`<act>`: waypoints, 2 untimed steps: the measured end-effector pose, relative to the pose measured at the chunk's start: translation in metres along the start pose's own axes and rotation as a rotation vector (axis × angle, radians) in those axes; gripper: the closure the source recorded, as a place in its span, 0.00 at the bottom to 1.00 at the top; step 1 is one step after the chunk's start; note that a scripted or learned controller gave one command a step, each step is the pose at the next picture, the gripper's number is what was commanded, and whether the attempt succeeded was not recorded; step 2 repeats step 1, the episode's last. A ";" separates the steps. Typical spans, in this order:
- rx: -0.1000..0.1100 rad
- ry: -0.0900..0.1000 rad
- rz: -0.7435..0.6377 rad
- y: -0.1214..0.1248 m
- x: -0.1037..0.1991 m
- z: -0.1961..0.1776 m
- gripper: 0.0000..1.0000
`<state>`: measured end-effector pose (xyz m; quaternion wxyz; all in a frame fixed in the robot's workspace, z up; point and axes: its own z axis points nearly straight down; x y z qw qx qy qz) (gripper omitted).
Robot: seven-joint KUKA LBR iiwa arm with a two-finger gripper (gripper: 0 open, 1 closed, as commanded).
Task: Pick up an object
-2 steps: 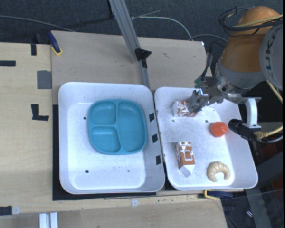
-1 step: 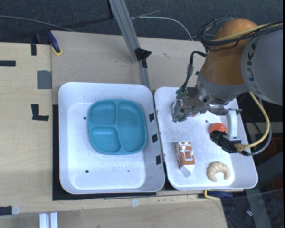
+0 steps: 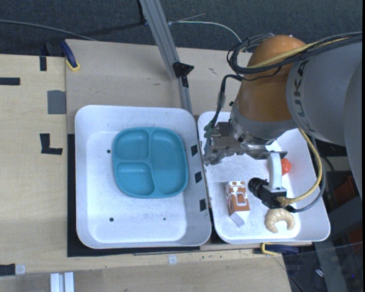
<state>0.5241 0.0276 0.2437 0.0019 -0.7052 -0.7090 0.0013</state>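
Observation:
The right bin [image 3: 313, 224] holds a brown and white carton [image 3: 236, 199] lying near its middle and a tan croissant [image 3: 280, 219] at its front right. A small orange-red object [image 3: 285, 165] peeks out beside the wrist at the bin's right side. My gripper [image 3: 214, 152] hangs over the left part of the right bin, behind and left of the carton, close to the wall between the bins. The wrist hides its fingers from above. Nothing shows in its grasp.
The left bin [image 3: 94, 224] holds a teal divided plate [image 3: 150, 162] in its middle. A slanted metal post [image 3: 161, 29] rises behind the bins. The arm's bulk covers the back of the right bin.

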 end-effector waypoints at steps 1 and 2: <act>0.000 0.000 -0.003 -0.006 0.062 0.010 1.00; 0.000 0.000 -0.003 -0.006 0.062 0.010 1.00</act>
